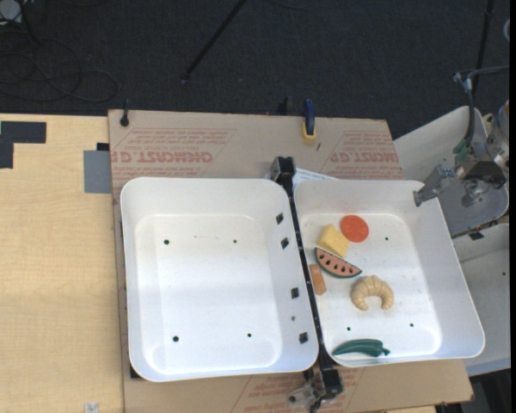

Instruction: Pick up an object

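You see the gripper (430,192) at the right bin's (447,338) two o'clock rim, its grasp unreadable, while the croissant (372,292) lies centrally, watermelon slice (337,265) at its ten o'clock.

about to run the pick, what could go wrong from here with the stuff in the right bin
1. The cheese, melon slice and tomato crowd together, so a grab may catch two or push one aside.
2. The green pepper lies by the bin's near wall, which may block a clean grasp.
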{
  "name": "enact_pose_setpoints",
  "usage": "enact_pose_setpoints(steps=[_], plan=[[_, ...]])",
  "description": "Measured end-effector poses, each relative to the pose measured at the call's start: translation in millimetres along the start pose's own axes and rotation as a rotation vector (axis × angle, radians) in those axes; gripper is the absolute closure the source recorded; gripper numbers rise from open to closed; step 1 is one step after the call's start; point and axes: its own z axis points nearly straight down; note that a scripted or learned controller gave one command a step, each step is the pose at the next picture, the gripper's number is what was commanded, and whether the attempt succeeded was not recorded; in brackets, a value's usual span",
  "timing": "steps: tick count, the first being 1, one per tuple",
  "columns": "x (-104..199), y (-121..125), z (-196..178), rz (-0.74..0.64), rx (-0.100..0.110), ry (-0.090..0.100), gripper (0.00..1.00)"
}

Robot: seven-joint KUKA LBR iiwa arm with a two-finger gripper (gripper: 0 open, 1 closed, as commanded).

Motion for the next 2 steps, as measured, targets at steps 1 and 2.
enact_pose_setpoints(steps=[1, 2], plan=[[56, -95, 74, 0.002, 0.015, 0.007, 0.0], [76, -64, 198, -0.001, 0.001, 0.0, 0.0]])
